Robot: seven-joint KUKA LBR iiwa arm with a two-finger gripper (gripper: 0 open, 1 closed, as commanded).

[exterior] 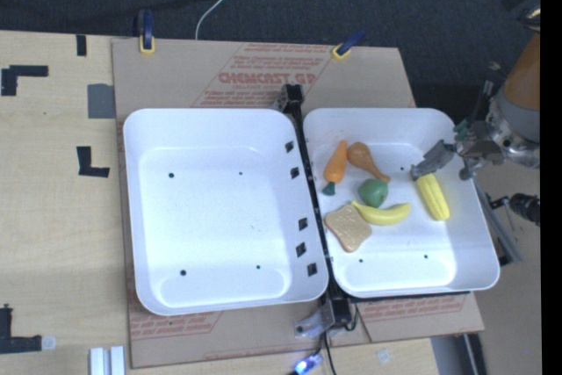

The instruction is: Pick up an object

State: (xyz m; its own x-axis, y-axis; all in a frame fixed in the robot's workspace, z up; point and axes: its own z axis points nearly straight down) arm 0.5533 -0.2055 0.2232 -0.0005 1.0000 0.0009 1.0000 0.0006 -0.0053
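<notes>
The bench carries two white bins side by side. The left bin is the big bare one, and the right bin has all the toy food in it. The arm comes in over the right edge of the right bin, and I think it is at the reaching step, with nothing picked up yet. The gripper hangs near the bin's right wall, and I cannot tell how it is set, because it looks small and dark from up here. No food sits between its tips that I can see. The corn lies just below the gripper, close to the right wall, so it looks like the easiest thing to grab. Next, I think the gripper needs to go down and line up over the corn. The banana lies nearer the middle of the bin, touching the bread. The drumstick and the carrot lie toward the left wall. The green pepper sits just above the banana.
</notes>
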